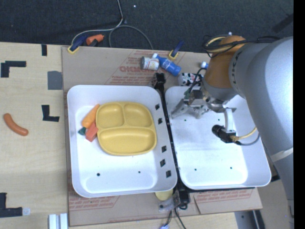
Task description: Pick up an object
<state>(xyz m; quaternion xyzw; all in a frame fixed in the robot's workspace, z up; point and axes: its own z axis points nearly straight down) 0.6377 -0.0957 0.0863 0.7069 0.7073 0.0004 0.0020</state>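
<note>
Over the right bin (257, 175), we are hovering our gripper (189, 108) with fingers spread, pinching nothing. We are judging this the reaching step; next we are needing the yellow tray (126, 128) or orange piece (89, 117) in the left bin (114, 187).

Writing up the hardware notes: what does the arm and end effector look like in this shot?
The arm is bulky, rounded and light grey, with an orange band above the wrist. The end effector is a small grey metal assembly at the wrist's end. Thin cables loop near the orange band, and a black cylindrical fitting with a pale yellowish hose hangs off the wrist.
</note>
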